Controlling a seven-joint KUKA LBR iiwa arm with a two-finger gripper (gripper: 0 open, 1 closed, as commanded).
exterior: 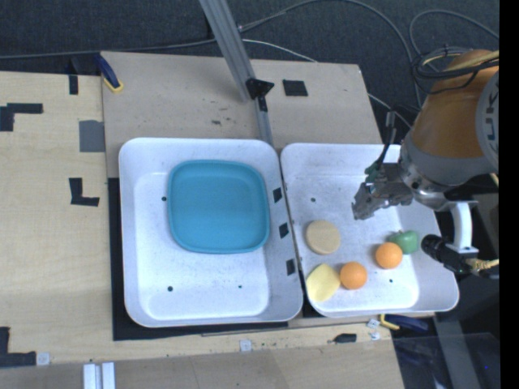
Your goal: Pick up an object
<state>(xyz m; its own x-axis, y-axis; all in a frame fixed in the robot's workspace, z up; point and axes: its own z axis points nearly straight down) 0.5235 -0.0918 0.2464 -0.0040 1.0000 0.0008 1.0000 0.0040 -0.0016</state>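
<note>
**Hovering gripper over the right bin, nothing seen in its grasp**

Hanging above the floor of the right bin (324, 164), the gripper (365, 207) pointed down and toward the left of the view. Whether it was open or closed could not be told at this angle, since the dark tip read as one blurred mass. No object showed at the tip; bare white bin floor lay beneath it.

Nearest to the tip, below and to its left, a round tan disc (323, 237) lay flat on the bin floor, apart from the gripper. Below that, a pale yellow piece (322, 282) sat by the bin's near left corner, with an orange ball (353, 275) just beside it on the right, touching or nearly so. A second orange ball (388, 255) rested farther right, close against a small green object (405, 240), which lay under the wrist side of the arm.

Behind the gripper, the grey wrist rose into the arm's orange band (454, 108) at the right of the view.

Across the divide, the left bin (138, 217) held a blue square plate (218, 206), lying flat and well apart from the gripper. Both bins sat on a wooden bench (49, 209).
</note>
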